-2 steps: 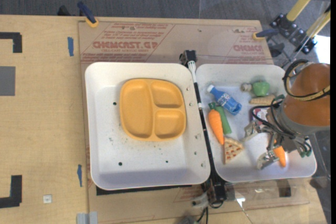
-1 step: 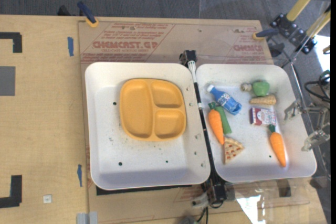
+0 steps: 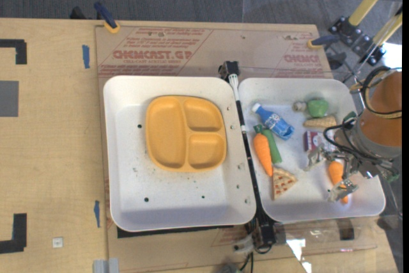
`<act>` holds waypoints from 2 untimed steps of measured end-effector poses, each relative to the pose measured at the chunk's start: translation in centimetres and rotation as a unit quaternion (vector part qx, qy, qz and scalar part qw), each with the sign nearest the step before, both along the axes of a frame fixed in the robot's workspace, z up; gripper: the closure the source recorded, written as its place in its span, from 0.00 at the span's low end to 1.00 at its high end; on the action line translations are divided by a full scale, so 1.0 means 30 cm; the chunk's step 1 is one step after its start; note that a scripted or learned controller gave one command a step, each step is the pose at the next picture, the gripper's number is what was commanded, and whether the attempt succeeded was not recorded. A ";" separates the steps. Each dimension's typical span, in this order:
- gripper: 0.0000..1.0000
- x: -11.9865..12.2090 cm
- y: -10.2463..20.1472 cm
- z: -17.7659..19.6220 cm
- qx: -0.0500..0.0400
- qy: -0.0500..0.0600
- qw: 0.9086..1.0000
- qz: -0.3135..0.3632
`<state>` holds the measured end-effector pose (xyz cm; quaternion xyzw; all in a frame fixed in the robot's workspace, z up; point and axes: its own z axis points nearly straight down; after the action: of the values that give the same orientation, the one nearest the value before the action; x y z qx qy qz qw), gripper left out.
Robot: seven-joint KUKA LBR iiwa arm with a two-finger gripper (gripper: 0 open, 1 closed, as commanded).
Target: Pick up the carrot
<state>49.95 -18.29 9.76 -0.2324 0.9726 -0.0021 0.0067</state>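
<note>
Grey carpet lies beyond our table (image 3: 51,137), where a cardboard sheet (image 3: 211,48) carries two white bins side by side. Our arm (image 3: 383,118) reaches in from the right over the right bin (image 3: 367,204), and the hand (image 3: 339,179) sits low near that bin's front right corner. A small orange thing (image 3: 336,171) lies right at the hand, touching it or just under it; we cannot tell whether the fingers are open or closed, nor whether they have hold of it.

The carrot (image 3: 262,151) lies well to the left of the hand, near the bin's left wall, its green top pointing away from us and its tip toward the front. Touching it on the side toward the hand is a green stick-like piece (image 3: 275,148). A blue bottle (image 3: 273,121) lies just behind the carrot, and a pizza slice (image 3: 282,182) sits between carrot and hand, toward the front. Behind the hand we see a green lump (image 3: 317,106) and a tan piece (image 3: 320,123).

Far left of the hand, the left bin (image 3: 128,201) holds a yellow divided plate (image 3: 186,133).
</note>
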 end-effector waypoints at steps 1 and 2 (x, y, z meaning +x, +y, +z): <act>0.00 -0.023 0.044 -0.023 -0.003 -0.002 0.998 0.064; 0.00 -0.013 -0.029 -0.026 -0.003 -0.003 0.976 0.218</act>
<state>49.54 -19.15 8.99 -0.4392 0.8983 -0.0039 0.0098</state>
